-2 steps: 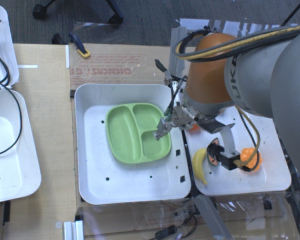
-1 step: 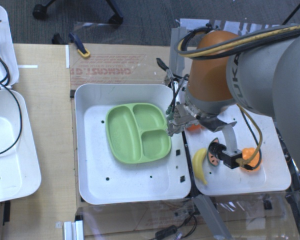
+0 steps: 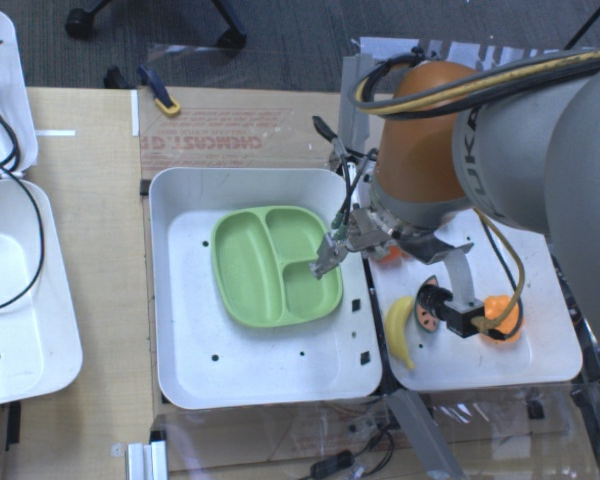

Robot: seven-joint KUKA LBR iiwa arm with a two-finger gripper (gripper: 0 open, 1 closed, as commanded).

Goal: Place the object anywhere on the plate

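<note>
A light green divided plate (image 3: 270,263) lies in the left white bin (image 3: 180,368), a little right of its middle. My gripper (image 3: 331,251) hangs low over the plate's right rim, close to the wall between the two bins. The orange and grey arm above it hides part of the right bin (image 3: 540,363). In that bin a yellow banana (image 3: 399,331) lies near the front left corner. An orange round object (image 3: 502,316) sits further right. A small red-orange thing (image 3: 385,255) peeks out from under the wrist. I see nothing held at the gripper's tip.
A white tub (image 3: 20,298) with a black cable stands at the far left of the bench. A yellow and blue clamp (image 3: 160,94) lies at the bench's back edge. The left bin floor around the plate is bare white.
</note>
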